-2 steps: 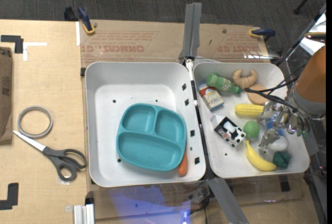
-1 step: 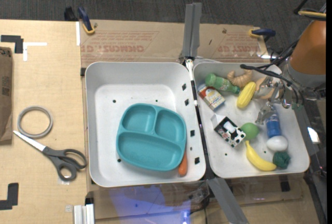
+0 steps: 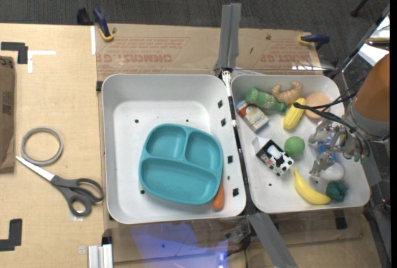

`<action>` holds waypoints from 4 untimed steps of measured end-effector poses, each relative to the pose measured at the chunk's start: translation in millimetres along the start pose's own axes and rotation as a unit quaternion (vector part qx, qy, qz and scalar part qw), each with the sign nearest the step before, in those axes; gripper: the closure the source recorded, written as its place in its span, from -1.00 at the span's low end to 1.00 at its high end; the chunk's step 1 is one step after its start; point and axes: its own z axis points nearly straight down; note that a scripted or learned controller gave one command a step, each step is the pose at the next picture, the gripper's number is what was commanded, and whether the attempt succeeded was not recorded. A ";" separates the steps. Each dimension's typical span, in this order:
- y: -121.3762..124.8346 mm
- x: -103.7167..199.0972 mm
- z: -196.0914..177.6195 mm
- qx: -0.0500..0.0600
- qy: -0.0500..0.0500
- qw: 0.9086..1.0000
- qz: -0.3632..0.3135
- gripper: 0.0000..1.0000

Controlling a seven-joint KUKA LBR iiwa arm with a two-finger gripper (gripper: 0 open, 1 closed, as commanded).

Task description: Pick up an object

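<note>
My gripper (image 3: 320, 150) hangs low over the right side of the right bin (image 3: 268, 198), open, with nothing clearly between its fingers. A white lump (image 3: 334, 171) lies just under it, and a bit of blue shows beside the fingers. Around it lie a banana (image 3: 309, 189), a dark green object (image 3: 337, 190), a green ball (image 3: 294, 146), a black and white item (image 3: 275, 157) and a yellow corn cob (image 3: 293, 115). Farther back are a green bottle (image 3: 263, 99), a tan ginger-shaped toy (image 3: 286, 93), a pale peach piece (image 3: 317, 101) and a red and white box (image 3: 254, 116).
The left bin (image 3: 118, 136) holds a teal divided plate (image 3: 181, 163) with an orange carrot (image 3: 218, 200) at its front right edge. On the bench to the left lie scissors (image 3: 68, 186) and a tape ring (image 3: 41, 144). Cardboard (image 3: 161, 53) runs behind both bins.
</note>
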 end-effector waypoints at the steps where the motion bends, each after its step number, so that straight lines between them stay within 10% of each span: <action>1: 9.4 -50.3 -0.6 0.000 -0.001 1.000 0.028 -1.00; 2: -2.8 -5.1 -0.2 0.000 0.000 0.997 0.077 -1.00; 3: 95.7 48.7 0.2 0.000 0.001 0.990 0.138 -1.00; 4: 114.5 -34.1 -0.2 0.000 0.000 0.989 0.147 -1.00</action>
